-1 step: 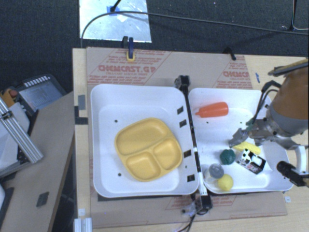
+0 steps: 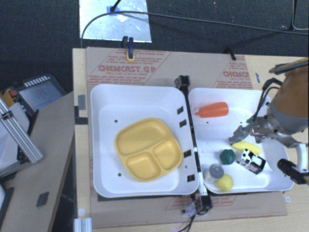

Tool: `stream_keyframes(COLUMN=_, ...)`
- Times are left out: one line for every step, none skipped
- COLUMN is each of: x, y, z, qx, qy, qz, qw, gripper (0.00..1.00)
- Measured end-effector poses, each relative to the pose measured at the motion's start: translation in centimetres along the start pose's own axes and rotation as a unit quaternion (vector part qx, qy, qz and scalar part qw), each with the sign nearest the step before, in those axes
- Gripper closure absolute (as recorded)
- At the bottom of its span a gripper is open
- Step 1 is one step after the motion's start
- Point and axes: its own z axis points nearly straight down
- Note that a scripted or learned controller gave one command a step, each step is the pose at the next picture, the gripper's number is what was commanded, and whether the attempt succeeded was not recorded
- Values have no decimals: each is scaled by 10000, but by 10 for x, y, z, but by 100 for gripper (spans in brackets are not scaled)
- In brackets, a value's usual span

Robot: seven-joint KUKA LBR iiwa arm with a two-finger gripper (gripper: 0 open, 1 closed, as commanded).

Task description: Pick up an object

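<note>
Looking down, we saw a yellow tray (image 2: 147,149) in the left bin (image 2: 104,100); right bin (image 2: 212,93) items lay beneath the gripper (image 2: 240,135), its jaw state unclear.

A divided tray (image 2: 147,149) lies in the left bin (image 2: 104,100). In the right bin (image 2: 203,127), a bottle (image 2: 212,109) lies behind; a ball (image 2: 227,156), cap (image 2: 216,170) and lemon (image 2: 225,181) cluster in front.

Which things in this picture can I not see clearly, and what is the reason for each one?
- Gripper: small and blurred in the camera view; whether it is open or shut cannot be told.
- Yellow object: partly covered by the black-and-white object.
- Grey round object: too small to identify.
- Arm: cut off by the right edge.
</note>
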Motion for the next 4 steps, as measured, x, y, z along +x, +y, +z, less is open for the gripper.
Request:
stream_keyframes(x=-4, y=-4, z=44, qx=19, qy=6, qz=10, qw=10000, gripper=0)
stream_keyframes(x=-1, y=-3, z=82, qx=-68, qy=-46, qz=16, qw=10000, gripper=0)
stream_keyframes(x=-7, y=6, z=97, qx=-150, qy=-74, qz=22, qw=9999, gripper=0)
stream_keyframes(x=-1, y=-1, z=95, qx=-17, qy=-3, qz=5, qw=10000, gripper=100)
